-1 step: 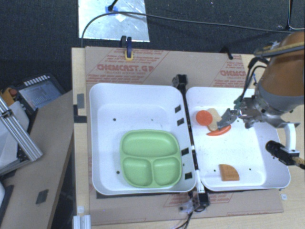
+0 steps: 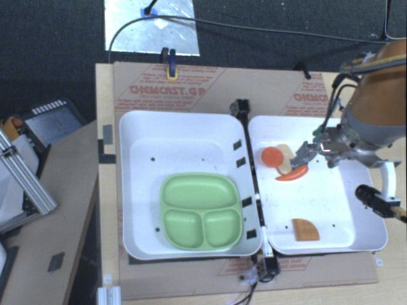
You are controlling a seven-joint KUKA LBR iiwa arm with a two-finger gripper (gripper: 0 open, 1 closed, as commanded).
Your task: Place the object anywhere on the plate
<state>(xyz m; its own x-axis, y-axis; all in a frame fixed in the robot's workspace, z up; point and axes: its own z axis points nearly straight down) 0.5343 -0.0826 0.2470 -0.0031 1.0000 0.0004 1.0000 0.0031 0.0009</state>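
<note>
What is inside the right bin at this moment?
The right bin holds an orange round piece, a red pepper-like piece and a brown wedge. The gripper covers part of a pale item beside the round piece.

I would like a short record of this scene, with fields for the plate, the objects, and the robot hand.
plate: green divided plate, in the left bin, with nothing on it
right bin: orange round piece, red long piece, brown wedge
pale piece: partly hidden beside the orange round piece, kind unclear
hand: low over the right bin, just above the red long piece
grasp: cannot tell
task state: no object on the plate yet
</note>
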